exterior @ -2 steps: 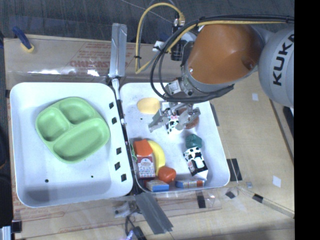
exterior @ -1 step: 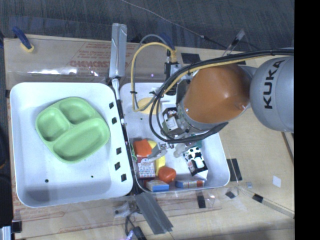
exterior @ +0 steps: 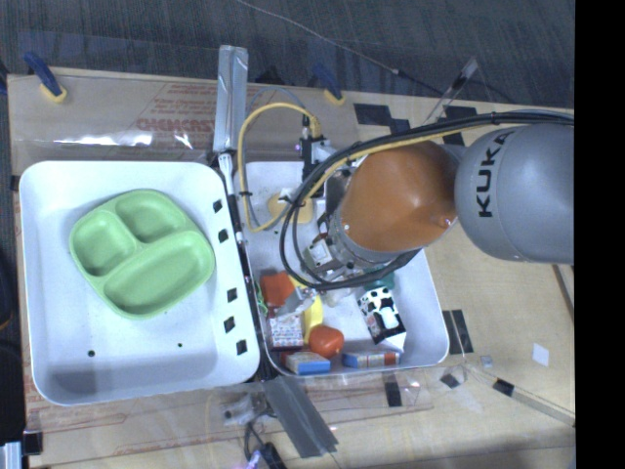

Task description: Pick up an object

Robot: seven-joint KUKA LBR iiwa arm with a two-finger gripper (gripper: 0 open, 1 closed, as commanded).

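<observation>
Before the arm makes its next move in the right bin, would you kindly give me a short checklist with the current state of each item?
1. Arm over the right bin: ok.
2. End effector state: cannot tell, hidden under the wrist.
3. Object held: cannot tell.
4. Pickable objects present: ok; orange piece, black-and-white carton and blue block lie at the bin's near end.
5. Objects separated for a clean grasp: not ok, they are crowded together.
6. Green divided plate lies in the left bin, away from the arm: ok.
</observation>
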